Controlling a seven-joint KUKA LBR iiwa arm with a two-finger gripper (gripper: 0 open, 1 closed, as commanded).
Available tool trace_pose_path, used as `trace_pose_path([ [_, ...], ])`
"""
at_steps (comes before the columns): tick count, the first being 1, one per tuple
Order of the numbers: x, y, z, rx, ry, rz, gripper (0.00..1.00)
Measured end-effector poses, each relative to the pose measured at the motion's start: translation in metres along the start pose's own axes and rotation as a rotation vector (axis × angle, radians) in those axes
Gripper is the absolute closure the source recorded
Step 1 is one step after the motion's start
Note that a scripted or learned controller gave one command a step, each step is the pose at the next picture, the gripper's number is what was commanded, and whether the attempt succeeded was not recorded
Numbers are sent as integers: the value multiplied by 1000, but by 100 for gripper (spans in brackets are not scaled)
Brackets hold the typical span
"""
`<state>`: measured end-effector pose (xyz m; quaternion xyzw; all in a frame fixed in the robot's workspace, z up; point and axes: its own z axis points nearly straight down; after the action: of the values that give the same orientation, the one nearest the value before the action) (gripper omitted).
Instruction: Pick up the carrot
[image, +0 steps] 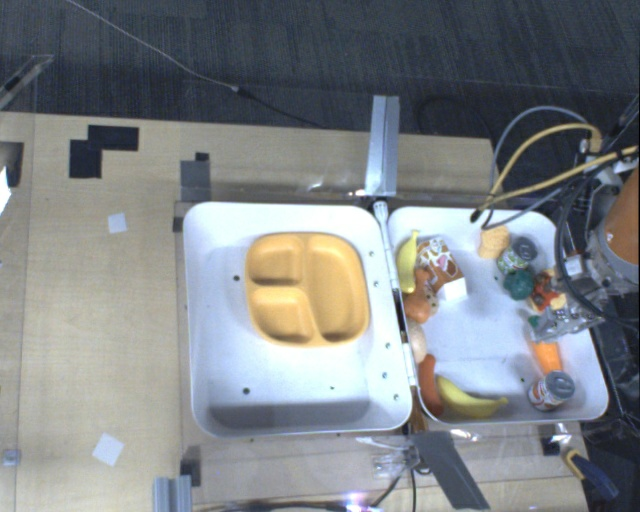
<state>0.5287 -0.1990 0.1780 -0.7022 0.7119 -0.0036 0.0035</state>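
Orange carrot (546, 356) | just below tool (562, 318) | tool opening: cannot tell

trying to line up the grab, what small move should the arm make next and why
Probably lower the pincer slightly toward the carrot: the carrot lies just below it in the right bin, beside a small can, and is not seen between the fingers.
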Motion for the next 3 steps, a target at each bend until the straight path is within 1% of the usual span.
trace_pose_path([
  [1, 6, -44, -112, 6, 2, 7, 100],
  [2, 6, 17, 14, -12, -5, -77, 100],
  [3, 6, 16, 10, -5, -2, -77, 0],
])
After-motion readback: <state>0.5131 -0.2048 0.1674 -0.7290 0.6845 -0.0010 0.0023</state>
